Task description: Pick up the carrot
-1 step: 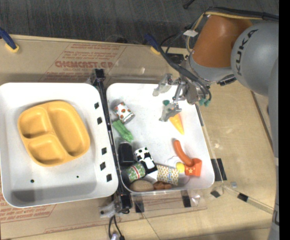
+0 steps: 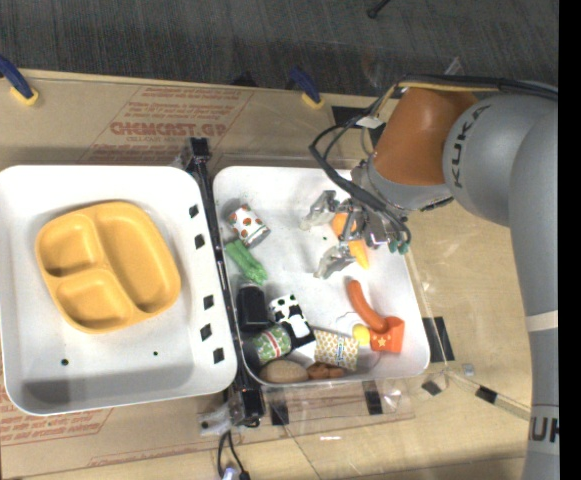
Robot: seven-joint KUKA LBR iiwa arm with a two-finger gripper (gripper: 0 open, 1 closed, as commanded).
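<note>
We judge the step in hand to be the closing-in on the carrot [image 2: 351,240], before any lift. The gripper [image 2: 326,235] hangs low in the right bin [image 2: 270,188], and its jaws stand spread rather than clenched. A short orange piece lies between them, back toward the palm, and we take it for the carrot. We see no finger [image 2: 319,208] pressed against it, so we do not call it held.

The next move, as we read it, calls for the jaws to shut squarely across the carrot's narrow body and then rise straight. If the carrot lies along the line between the jaws rather than across it, it may well pivot out.

Below the jaws, apart from them, lies a longer orange-red stick [image 2: 363,304] ending at a red block [image 2: 390,338]. It could be mistaken for the target, and we cannot fully rule out that it is.

Much is hard to make out. The wrist and its cables cover the carrot's far end, so its full length is hidden. The bin floor under the jaws is washed out, so we cannot tell whether the carrot rests on it or is raised.
</note>
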